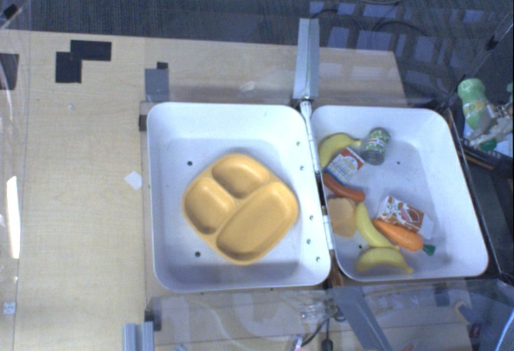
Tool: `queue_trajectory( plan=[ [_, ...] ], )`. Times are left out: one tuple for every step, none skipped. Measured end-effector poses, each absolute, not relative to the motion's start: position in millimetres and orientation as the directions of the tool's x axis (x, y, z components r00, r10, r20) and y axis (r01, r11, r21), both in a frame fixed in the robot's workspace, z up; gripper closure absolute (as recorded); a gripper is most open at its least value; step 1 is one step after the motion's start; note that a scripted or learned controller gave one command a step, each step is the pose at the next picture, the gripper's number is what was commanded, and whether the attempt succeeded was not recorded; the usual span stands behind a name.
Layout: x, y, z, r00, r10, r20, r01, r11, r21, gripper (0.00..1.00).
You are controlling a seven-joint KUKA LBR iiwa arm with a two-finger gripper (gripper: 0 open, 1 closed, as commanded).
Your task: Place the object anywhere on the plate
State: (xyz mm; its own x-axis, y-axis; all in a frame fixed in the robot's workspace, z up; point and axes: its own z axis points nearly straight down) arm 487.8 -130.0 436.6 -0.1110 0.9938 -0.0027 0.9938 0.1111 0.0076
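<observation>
Whether the pincer is released or clenched cannot be told.

The yellow three-compartment plastic plate point(241, 206) lies in the middle of the left white bin point(165, 181), nothing resting on it. All the loose things sit in the right white bin point(459, 181), crowded toward the divider. A small grey-green tin can point(375, 144) lies beside a yellow banana point(333, 147), which is partly covered by a red-and-white carton point(345, 165). An orange carrot point(397, 234) overlaps a second carton point(403, 214). Which of these is the task's object cannot be told. A pale round item point(343, 218) is too blurred to name.
</observation>
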Motion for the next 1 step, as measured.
queue_trajectory(
  plan=[
    [488.1,-112.1,271.4,-0.287,0.958,-0.002,0.958,0.287,0.004,1.0]
  ],
)
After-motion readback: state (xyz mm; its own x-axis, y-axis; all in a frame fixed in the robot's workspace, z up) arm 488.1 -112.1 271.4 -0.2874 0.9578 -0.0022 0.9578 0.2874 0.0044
